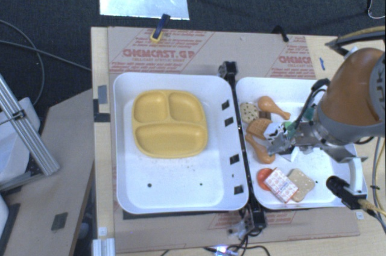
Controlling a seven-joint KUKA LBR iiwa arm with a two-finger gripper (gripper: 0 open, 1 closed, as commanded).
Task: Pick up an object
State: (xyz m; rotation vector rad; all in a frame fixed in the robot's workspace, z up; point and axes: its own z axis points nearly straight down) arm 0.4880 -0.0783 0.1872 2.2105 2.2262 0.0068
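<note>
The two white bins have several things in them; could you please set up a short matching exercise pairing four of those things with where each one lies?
Things:
1. yellow divided plate
2. drumstick
3. red-and-white packet
4. gripper

Places:
A. near the front edge of the right bin, beside a tan cracker
B. over the middle of the right bin, among the food pieces
C. in the left bin, toward its back
D. toward the back of the right bin

Pairs: 1-C, 2-D, 3-A, 4-B
</note>
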